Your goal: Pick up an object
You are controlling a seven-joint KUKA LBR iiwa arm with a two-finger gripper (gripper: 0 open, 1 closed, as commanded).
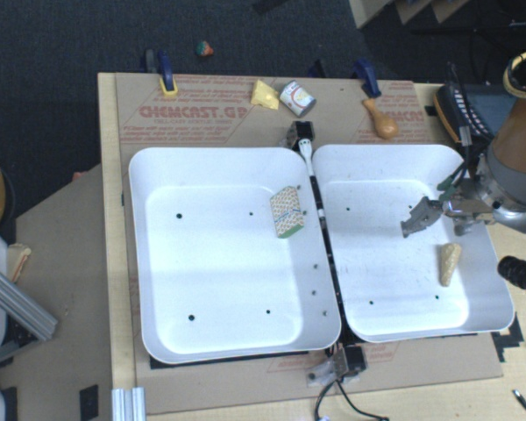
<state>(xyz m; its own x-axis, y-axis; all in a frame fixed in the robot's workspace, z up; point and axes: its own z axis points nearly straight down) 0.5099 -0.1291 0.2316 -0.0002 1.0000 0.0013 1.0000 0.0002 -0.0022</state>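
A pale tan, cone-shaped object [448,262] lies in the right bin [377,310], near its right wall. My gripper [431,214] hangs over the right bin's middle-right part, up and left of that object and apart from it; one grey finger [417,218] points left with nothing visibly in it. A small patterned box [287,210] with a green edge rests in the left bin [210,323], close to its right wall.
Outside the bins on the board's far edge lie a yellow piece [265,96], a small white box [297,98] and a wooden brown piece [382,120]. Blue clamps [166,70] hold the far edge. A black clip [302,133] sits between the bins.
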